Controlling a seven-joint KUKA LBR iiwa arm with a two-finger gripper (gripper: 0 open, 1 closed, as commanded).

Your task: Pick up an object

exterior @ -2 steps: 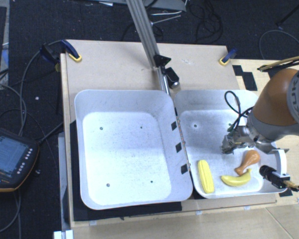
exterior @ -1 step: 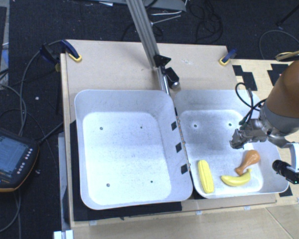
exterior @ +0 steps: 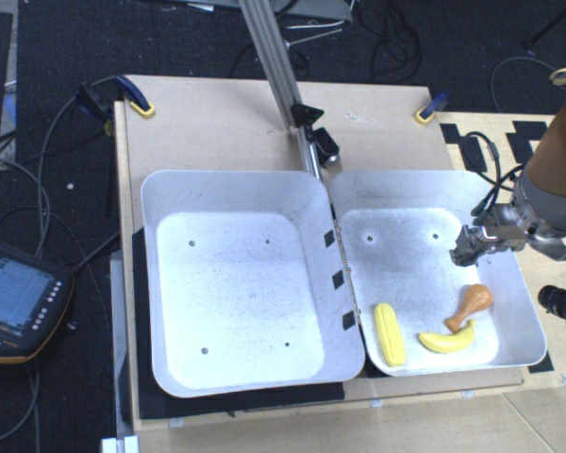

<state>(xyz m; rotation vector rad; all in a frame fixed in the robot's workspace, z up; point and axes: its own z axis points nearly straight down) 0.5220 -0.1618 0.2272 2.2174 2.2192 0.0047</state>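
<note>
Looking down on my bench, I see the claw [exterior: 468, 250] hanging over the right bin [exterior: 410, 229], near its right wall; whether it is released or clenched I cannot tell. Below it lie an orange chicken drumstick [exterior: 472, 303], a banana [exterior: 446, 342] touching the drumstick's thin end, and a corn cob [exterior: 390, 333] just beside them.

Both bins [exterior: 236, 281] are white with fine dark speckling. The corn cob [exterior: 390, 334] is bright yellow, the banana [exterior: 446, 342] a paler yellow, and the drumstick [exterior: 470, 305] is orangey-brown. The bench [exterior: 217, 130] is pale tan.
</note>
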